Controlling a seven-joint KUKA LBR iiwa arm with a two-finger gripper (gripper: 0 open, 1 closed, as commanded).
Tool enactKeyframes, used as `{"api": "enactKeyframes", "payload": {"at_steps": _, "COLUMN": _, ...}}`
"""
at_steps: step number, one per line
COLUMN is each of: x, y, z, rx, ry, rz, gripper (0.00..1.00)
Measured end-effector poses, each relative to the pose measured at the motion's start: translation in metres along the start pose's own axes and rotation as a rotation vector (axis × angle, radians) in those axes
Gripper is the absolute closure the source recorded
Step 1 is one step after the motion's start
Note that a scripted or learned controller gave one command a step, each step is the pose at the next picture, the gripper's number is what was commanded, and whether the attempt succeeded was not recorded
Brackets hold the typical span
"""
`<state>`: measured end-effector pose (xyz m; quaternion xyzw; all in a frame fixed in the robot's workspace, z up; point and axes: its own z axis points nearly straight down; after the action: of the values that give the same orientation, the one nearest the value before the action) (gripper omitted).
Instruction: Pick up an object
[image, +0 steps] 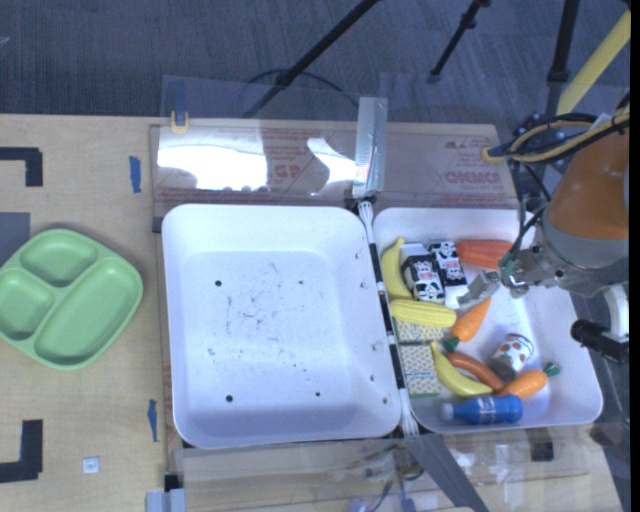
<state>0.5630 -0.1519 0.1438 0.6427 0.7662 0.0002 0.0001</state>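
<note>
Two white bins side by side on the worktop (80, 150). In the right bin (580, 395), a heap of toy food. Along its left wall, a yellow banana (392, 268), with a corn cob (420, 314) just near of it. Next to the banana, two small black and white boxes (431, 272). At the far side, a long orange carrot (486, 250). In the middle, a smaller carrot (470, 319), tilted. At the near side, a blue bottle (485, 409) lying flat, with a third carrot (526, 384) and a second banana (455, 373) close by. Between them, a round white toy with red spots (513, 350).

Grey arm with an orange band, reaching in from the right. Hand (497, 280) low over the right bin, just right of the boxes and just above the smaller carrot. Too blurry to tell whether spread apart or pressed together. Nothing seen clamped in it.

Left bin (190, 240) white with faint scuff marks. Far to the left on the worktop, a green plate (66, 297) with three parts.
</note>
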Motion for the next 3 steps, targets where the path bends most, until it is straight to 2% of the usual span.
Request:
{"api": "enactKeyframes", "payload": {"at_steps": 1, "x": 0.022, "y": -0.002, "z": 0.046, "rx": -0.018, "ry": -0.011, "rz": -0.193, "gripper": 0.00}}
{"api": "enactKeyframes", "payload": {"at_steps": 2, "x": 0.021, "y": 0.000, "z": 0.035, "rx": -0.025, "ry": -0.015, "rz": -0.192, "gripper": 1.00}}
{"api": "enactKeyframes", "payload": {"at_steps": 3, "x": 0.021, "y": 0.000, "z": 0.035, "rx": -0.025, "ry": -0.015, "rz": -0.192, "gripper": 0.00}}
